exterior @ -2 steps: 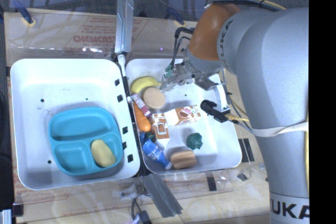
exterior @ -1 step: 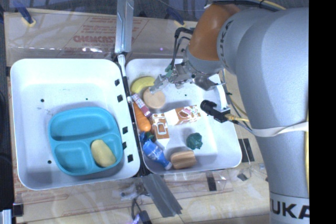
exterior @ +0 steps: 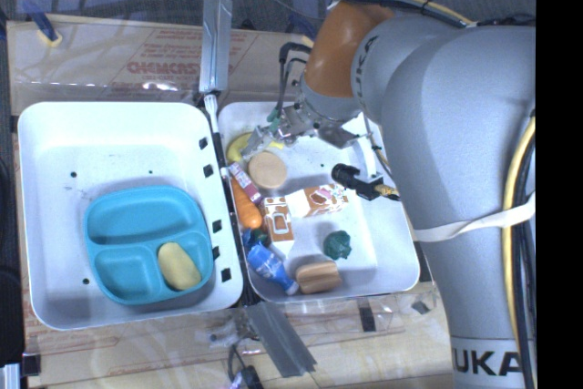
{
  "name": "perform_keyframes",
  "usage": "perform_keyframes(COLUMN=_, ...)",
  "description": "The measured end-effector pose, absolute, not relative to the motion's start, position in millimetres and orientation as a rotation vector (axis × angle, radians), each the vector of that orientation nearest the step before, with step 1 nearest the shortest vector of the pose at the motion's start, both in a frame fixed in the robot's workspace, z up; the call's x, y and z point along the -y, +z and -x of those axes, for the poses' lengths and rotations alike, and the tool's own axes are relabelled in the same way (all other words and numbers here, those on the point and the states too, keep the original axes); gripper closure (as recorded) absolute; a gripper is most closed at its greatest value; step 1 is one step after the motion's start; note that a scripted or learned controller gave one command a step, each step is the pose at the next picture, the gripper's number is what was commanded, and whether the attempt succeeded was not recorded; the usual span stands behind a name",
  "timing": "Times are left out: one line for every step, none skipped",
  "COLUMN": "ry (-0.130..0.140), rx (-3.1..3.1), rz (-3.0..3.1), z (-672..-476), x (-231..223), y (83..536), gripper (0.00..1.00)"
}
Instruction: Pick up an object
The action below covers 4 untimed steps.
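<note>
Objects for the pick lie in the two white bins, most of them in the right bin (exterior: 387,237). Nearest the lower edge of the frame, a tan bun-shaped piece (exterior: 317,275) rests at the bottom wall of the right bin. A blue crumpled item (exterior: 267,261) lies just beside it on the left. Above these, a dark green lump (exterior: 338,243) sits apart, near the bin's centre. An orange-and-white carton (exterior: 279,220) lies flat beside an orange carrot (exterior: 247,207), which runs along the left wall. A second orange-and-white printed piece (exterior: 321,198) lies just right of the carton. Further up, a round tan disc (exterior: 267,169) lies at the carrot's upper end. A yellow banana (exterior: 240,146) curves in the upper left corner of this bin.

In the left bin (exterior: 55,150), a blue divided tray (exterior: 137,219) occupies the lower half. A yellow potato-shaped item (exterior: 179,265) lies in its lower right compartment.

The gripper (exterior: 273,134) is positioned over the upper left part of the right bin, just above the disc and beside the banana. Whether it is released or clenched cannot be told. The grey arm (exterior: 455,123), with its orange band (exterior: 332,50), enters from the right of the frame.
</note>
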<state>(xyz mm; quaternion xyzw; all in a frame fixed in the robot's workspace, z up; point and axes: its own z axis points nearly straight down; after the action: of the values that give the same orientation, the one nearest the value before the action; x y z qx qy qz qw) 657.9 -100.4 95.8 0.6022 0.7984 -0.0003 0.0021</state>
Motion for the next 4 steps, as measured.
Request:
perform_keyframes(ry=-0.003, rx=-2.398, rz=-2.036, z=-647.2, x=111.2, y=91.9, gripper=0.00)
perform_keyframes(ry=-0.002, rx=-2.614, rz=-1.735, z=-578.8, x=104.7, y=93.8, gripper=0.00)
perform_keyframes(ry=0.004, rx=-2.748, rz=-1.514, z=-590.9, x=26.5, y=194.7, gripper=0.00)
perform_keyframes(ry=-0.002, rx=-2.935, rz=-1.127, z=-582.1, x=76.8, y=192.0, gripper=0.00)
